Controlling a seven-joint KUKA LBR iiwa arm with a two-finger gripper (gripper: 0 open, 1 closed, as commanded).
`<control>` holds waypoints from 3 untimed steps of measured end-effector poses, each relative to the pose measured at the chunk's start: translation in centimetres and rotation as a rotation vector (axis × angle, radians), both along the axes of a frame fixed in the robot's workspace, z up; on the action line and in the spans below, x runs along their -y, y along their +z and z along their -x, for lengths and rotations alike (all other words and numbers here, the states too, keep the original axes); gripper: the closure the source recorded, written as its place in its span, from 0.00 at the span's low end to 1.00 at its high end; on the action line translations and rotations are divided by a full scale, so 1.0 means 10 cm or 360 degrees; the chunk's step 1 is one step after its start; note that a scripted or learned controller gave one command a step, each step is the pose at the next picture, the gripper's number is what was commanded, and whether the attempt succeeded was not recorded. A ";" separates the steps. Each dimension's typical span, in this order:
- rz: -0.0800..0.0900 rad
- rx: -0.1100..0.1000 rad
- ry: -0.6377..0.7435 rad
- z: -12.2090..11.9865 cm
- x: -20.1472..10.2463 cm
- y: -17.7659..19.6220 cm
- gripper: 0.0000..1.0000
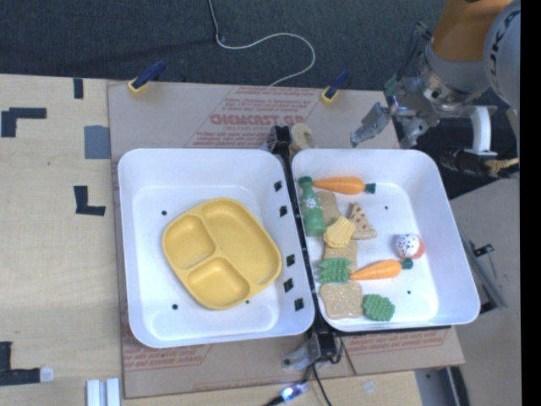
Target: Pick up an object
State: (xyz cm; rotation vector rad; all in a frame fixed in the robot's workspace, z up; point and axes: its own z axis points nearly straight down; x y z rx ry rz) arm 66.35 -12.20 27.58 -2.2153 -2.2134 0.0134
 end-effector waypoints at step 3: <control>0.0002 0.0010 0.0005 0.03 -0.07 -1.02 0.00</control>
